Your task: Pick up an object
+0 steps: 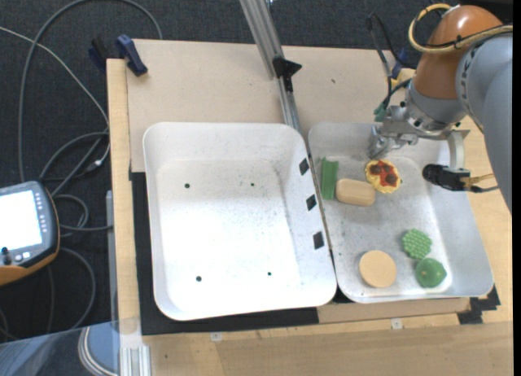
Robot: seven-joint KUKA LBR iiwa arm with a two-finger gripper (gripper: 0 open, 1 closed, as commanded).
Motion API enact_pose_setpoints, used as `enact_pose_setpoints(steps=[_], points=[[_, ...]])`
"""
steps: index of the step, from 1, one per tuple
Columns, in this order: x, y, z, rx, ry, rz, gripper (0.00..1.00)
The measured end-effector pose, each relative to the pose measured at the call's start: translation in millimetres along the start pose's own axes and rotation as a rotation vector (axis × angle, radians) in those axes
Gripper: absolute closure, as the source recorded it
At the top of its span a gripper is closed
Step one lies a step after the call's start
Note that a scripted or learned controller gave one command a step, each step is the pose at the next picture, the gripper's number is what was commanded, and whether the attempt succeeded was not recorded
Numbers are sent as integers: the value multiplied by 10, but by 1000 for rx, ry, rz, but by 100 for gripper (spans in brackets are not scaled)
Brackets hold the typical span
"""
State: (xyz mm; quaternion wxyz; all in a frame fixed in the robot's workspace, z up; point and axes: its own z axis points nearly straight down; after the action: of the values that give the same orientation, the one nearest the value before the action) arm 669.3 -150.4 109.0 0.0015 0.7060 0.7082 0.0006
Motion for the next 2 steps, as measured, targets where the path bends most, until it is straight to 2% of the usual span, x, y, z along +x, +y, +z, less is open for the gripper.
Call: enact_pose_setpoints(steps=[1, 2], points=[[-82, 78, -544, -5, -1, 2, 100], [0, 37, -1072, -5, 0, 1, 100]])
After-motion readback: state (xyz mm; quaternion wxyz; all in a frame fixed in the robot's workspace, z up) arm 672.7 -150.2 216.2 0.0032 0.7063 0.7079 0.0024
